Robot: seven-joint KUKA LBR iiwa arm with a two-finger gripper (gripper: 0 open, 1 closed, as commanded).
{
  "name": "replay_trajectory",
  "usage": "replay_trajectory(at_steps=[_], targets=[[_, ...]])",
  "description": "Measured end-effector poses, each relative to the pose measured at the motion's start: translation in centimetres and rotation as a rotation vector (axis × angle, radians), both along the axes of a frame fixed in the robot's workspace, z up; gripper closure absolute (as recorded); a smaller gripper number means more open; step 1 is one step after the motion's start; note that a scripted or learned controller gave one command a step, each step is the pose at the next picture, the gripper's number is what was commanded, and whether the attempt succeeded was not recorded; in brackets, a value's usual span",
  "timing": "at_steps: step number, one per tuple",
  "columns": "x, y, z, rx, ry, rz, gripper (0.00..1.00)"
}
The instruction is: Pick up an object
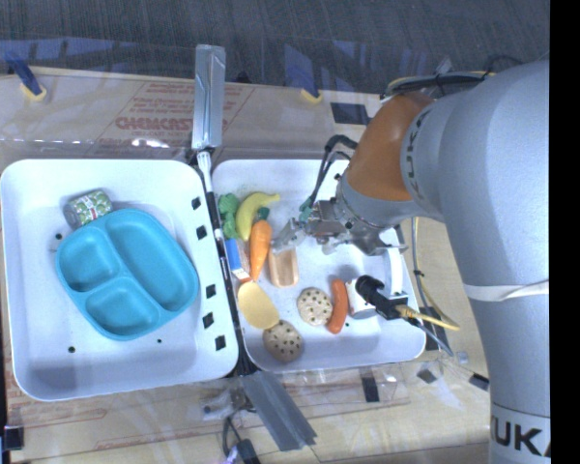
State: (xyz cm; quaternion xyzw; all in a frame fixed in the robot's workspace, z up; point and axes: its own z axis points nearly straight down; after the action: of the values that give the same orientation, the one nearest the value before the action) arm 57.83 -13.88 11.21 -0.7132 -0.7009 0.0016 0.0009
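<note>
**Item: candidate object, right bin.** A tan block [283, 267] is recorded near the middle of the right bin [282, 177]. It is taken as the likeliest pick, being the piece nearest the claw [300, 228].

**Relation to claw.** The block is placed just below and slightly left of the claw in the camera view, close by but not seen to be touched. Its long axis is set roughly up and down the view. Nothing is seen to be held. Whether the claw is apart or together cannot be told from this angle.

**Form.** The block is short, smooth-faced and round-cornered, and is judged to be moulded plastic.

**Adjacent pieces.**
- An orange carrot [259, 249], tapered and glossy, is laid just left of the block and parallel to it.
- A yellow banana [254, 206] is set above the carrot, with a green piece [229, 206] beside it.
- A small blue item [232, 254] is lodged against the left wall.
- A pale yellow disc [258, 305] is placed below the carrot.
- Two speckled cookies are entered: the upper cookie [315, 305] and the lower cookie [282, 340].
- A reddish sausage [338, 305] is laid right of the upper cookie.

**Left bin [39, 356].** A blue divided tray [126, 274] is held here, smooth and shallow. A small patterned can [87, 206] is placed at the tray's upper corner.

**Surface [97, 114].** Both bins are carried side by side on it.
</note>
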Motion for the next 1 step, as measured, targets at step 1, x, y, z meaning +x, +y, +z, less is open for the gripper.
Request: replay_trajectory(at_steps=[1], targets=[[-4.11,-6.53,-1.67,0.000,-0.007,0.022,0.00]])
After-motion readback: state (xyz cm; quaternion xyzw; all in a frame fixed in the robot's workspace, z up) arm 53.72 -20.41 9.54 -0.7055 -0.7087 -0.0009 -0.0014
